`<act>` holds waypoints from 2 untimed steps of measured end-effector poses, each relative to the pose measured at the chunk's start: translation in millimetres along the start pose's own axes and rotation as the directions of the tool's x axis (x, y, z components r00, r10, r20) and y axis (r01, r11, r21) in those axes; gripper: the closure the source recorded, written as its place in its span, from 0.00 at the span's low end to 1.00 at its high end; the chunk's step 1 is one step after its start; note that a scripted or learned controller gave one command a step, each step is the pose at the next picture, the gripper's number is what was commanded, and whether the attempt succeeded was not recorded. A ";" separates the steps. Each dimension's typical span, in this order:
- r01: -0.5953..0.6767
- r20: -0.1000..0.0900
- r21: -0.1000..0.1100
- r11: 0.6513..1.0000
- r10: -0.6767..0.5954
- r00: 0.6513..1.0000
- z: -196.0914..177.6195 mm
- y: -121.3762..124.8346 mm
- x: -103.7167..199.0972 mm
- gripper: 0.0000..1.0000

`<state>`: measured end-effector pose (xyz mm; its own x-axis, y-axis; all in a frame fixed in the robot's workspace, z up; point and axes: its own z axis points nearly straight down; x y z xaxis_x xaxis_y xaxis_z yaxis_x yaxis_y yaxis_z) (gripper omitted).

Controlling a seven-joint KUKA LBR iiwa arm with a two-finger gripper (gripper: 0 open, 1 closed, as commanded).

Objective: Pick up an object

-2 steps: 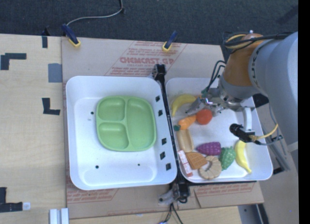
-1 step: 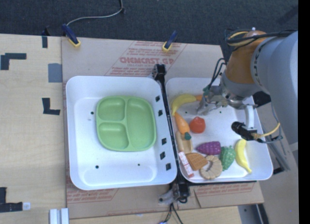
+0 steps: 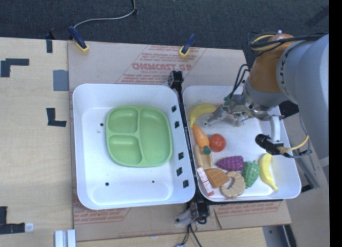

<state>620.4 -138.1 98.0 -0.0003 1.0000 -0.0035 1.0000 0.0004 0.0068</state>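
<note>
My gripper (image 3: 228,117) hangs over the back part of the right bin (image 3: 291,187), its two fingers (image 3: 217,116) spread open with nothing between them. Just left of it, against the bin's back left corner, lies a yellow banana (image 3: 199,111). An orange carrot (image 3: 201,136) and a red tomato (image 3: 217,143) lie just in front of the gripper. Nearer the front edge are purple grapes (image 3: 231,162), a green broccoli piece (image 3: 250,172), a second banana (image 3: 267,172), a tan biscuit (image 3: 233,185) and an orange-brown wedge (image 3: 216,176).
The left bin (image 3: 85,187) holds a green divided plate (image 3: 139,136). A black divider with clips (image 3: 181,128) runs between the bins. The arm's grey body and orange band (image 3: 267,75) overhang the right bin's back right. A black fitting with a cable (image 3: 267,143) sticks out at the right.
</note>
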 end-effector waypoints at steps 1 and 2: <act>0.000 -0.001 0.036 0.999 0.000 1.000 12.4 41.3 12.0 0.00; -0.005 0.012 0.031 1.000 0.004 1.000 11.3 42.8 26.6 0.00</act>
<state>663.3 -111.5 86.9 0.0040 0.9999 -0.0159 0.9997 -0.0044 -0.0244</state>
